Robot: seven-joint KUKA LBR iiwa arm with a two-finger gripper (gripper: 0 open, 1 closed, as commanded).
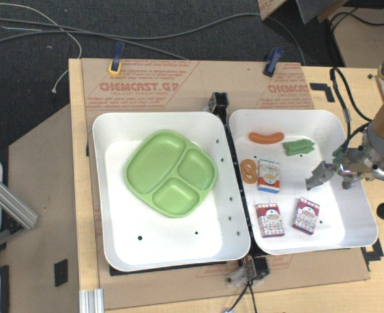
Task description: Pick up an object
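1. Looking down on the bench, two white bins sit side by side: the left bin and the right bin.
2. Left one has a green divided plate, three compartments, lying a bit rotated around the middle.
3. Right one has all the small stuff. A toy hot dog sausage is near the back, with a green leafy-looking piece just to its right.
4. A pretzel sits near the bin's left wall, just beside a small white carton with blue on the bottom.
5. Toward the front there are two little red-and-white boxes: one on the left and one on the right, close together but apart.
6. The gripper hangs over the right side of the right bin, arm coming in from the right.
7. Fingers look spread, one pointing left-down and the other at, nothing between them.
8. Closest item to it is the right-hand red box, just below-left of the fingers.
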